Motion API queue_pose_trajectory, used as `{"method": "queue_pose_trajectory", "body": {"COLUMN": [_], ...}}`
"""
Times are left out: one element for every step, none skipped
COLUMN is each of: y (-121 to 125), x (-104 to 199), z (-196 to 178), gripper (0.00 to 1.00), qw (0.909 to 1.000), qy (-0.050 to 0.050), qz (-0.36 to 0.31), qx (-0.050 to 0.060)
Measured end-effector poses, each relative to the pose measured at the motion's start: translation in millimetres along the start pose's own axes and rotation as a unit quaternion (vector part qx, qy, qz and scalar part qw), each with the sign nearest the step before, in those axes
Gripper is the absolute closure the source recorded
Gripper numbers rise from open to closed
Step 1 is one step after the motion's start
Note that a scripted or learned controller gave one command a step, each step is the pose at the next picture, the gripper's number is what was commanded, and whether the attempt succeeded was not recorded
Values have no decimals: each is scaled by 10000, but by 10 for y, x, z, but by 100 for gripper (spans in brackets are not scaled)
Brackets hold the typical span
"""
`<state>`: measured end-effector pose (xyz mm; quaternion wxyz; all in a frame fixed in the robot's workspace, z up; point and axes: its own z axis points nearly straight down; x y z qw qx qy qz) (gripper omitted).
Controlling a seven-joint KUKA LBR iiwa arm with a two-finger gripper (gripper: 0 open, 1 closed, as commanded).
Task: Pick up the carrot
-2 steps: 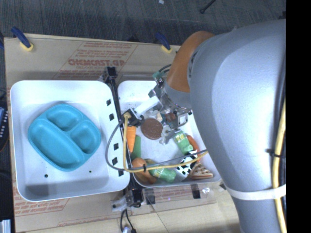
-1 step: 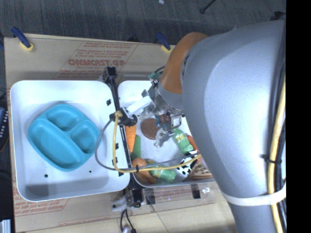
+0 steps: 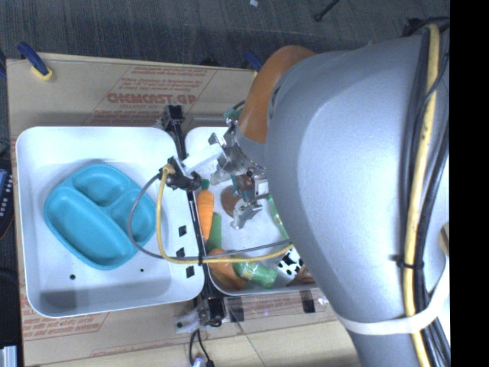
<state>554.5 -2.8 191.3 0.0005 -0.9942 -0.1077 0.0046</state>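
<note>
The orange carrot lies lengthwise along the left wall of the right bin, next to the divider. My gripper hangs over the right bin, just right of the carrot and above a brown round object. Nothing shows between the metal fingers, and the carrot lies apart from them. The big grey arm hides most of the right bin.
The left bin holds a blue divided plate. A yellow and grey cable loops over the divider. At the right bin's front lie an orange item, a green item and a black-and-white spotted piece.
</note>
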Motion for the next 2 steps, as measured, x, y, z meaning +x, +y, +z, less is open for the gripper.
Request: {"method": "queue_pose_trajectory", "body": {"y": [-44,-44], "x": [-282,-280], "z": [12,11], "gripper": [0,0], "qw": [10000,10000], "qy": [-27,-25], "qz": [7,6], "qx": [13,13]}}
